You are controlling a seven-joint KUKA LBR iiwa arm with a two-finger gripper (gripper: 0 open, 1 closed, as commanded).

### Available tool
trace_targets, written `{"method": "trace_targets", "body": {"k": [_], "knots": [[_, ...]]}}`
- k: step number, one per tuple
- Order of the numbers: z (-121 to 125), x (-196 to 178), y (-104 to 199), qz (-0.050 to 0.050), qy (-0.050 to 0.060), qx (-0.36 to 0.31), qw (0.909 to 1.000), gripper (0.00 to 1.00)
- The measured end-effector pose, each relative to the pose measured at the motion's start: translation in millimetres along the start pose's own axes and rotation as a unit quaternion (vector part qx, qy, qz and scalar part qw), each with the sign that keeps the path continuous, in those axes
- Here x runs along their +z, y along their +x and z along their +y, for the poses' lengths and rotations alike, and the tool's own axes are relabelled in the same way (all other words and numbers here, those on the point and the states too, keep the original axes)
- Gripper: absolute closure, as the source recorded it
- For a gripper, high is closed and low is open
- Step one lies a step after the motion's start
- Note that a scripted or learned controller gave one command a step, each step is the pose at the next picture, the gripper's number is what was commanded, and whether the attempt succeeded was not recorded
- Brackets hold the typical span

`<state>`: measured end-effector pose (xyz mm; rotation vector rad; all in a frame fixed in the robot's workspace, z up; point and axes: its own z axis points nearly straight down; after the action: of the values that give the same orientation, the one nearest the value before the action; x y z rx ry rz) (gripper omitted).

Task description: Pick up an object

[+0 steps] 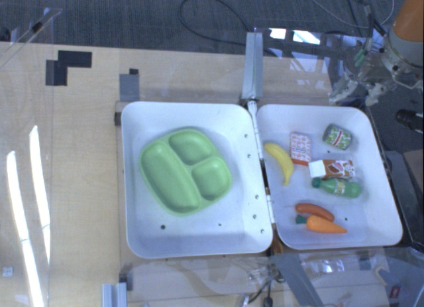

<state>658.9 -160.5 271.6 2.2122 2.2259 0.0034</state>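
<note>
Gripper [356,85] above the right bin's [377,141] far rim — can [337,137] just below.

Looks like a robotics lab: pale wooden desk [66,166] with two white bins [199,117] bolted side by side, loose black cables [212,7] trailing over grey carpet [132,0], metal brackets [252,67], toy food [281,161], grey-and-orange arm [404,34] at right.

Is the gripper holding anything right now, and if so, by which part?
Nothing is held. The gripper sits above the far rim of the right bin, with no object between its fingers; the toy foods lie in that bin.
</note>
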Motion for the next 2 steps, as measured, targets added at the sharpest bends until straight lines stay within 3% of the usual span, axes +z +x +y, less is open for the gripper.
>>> {"method": "trace_targets", "body": {"k": [1,2], "knots": [[10.1,126.4,-35.3,0.000,0.000,0.067,0.9978,0.00],[12.2,182.5,-32.8,0.001,-0.001,0.013,0.9999,0.00]]}}
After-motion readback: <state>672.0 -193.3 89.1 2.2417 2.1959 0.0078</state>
